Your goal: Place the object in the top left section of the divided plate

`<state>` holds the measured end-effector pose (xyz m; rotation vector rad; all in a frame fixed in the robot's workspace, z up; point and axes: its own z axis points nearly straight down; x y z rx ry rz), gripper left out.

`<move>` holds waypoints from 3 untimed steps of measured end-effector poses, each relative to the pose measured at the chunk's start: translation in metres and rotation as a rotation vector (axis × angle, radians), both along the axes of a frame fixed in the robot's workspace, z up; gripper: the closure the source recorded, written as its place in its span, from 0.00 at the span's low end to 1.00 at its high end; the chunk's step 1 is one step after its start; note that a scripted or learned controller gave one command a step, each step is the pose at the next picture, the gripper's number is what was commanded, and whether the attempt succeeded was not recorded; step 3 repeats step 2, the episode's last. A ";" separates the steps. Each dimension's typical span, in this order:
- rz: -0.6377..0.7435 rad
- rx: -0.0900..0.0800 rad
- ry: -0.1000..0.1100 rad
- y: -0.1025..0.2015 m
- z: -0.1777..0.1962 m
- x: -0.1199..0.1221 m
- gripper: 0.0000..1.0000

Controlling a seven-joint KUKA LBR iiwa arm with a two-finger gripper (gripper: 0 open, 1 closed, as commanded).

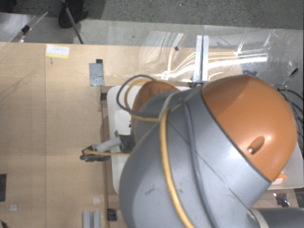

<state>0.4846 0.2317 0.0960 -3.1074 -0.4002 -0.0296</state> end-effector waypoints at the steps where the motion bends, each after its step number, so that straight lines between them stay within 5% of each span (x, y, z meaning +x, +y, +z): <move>1: -0.024 -0.001 -0.015 -0.001 0.002 -0.015 1.00; 2: 0.149 -0.007 0.007 -0.001 0.083 -0.023 1.00; 3: 0.149 -0.007 0.007 -0.001 0.083 -0.023 1.00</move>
